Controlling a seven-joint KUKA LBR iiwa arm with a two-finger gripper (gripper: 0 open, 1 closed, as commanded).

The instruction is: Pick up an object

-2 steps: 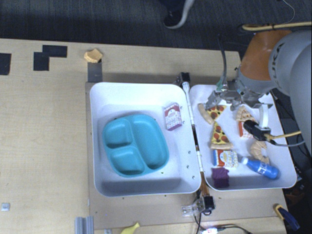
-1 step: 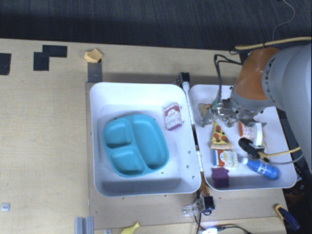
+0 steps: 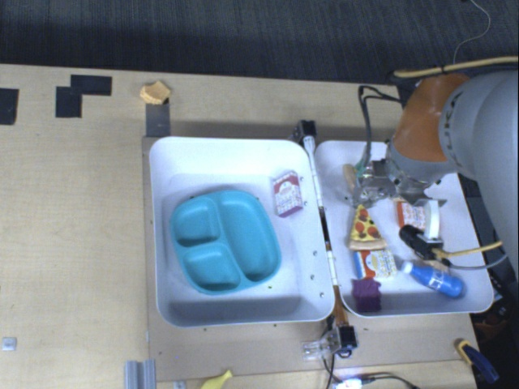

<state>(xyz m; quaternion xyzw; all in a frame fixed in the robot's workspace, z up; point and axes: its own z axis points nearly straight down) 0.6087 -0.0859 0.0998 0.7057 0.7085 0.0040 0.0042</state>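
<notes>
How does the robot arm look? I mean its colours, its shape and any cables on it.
The arm is thick, rounded and grey, with an orange band above the wrist. The gripper is a small metallic grey assembly. A thin dark cable loops beside the wrist.

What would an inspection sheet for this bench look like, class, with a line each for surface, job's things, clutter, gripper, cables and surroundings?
Surface: pale wooden bench bearing a left bin and a right bin side by side.
Job's things: right bin holds a pizza slice toy, a purple block, a blue bottle and small packets; left bin holds a blue divided tray and a small red packet.
Clutter: a tan lump and black tape marks on the bench.
Gripper: gripper low over the right bin's far end, above the pizza slice toy; finger state unclear.
Cables: black cable at the wrist; wires at the near edge.
Surroundings: dark carpet beyond the bench.
</notes>
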